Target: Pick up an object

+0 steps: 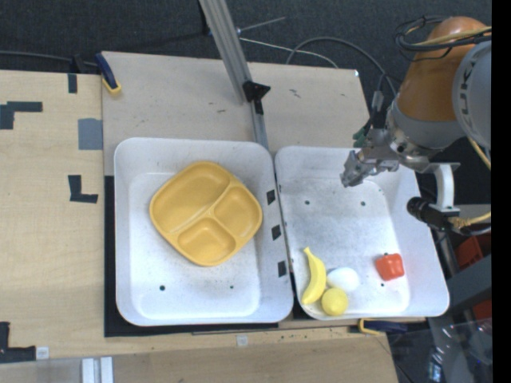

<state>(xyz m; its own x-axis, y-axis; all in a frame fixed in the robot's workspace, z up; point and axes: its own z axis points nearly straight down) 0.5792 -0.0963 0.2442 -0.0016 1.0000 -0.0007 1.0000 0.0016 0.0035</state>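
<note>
The arm's dark metal hand [354,174] hangs over the upper part of the right bin [319,214], nothing visible between its fingers; whether they are open or closed cannot be told. Low in that scuffed white bin, a curved yellow banana [314,275], a smooth white egg [344,278] and a round lemon [334,301] cluster together, with a blocky red object [390,266] nearby. A glossy yellow divided plate [205,212] fills the left bin [132,238] on the pale wooden table [48,238].

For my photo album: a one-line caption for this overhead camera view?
Robot gripper above the right bin, far from its banana.
</note>
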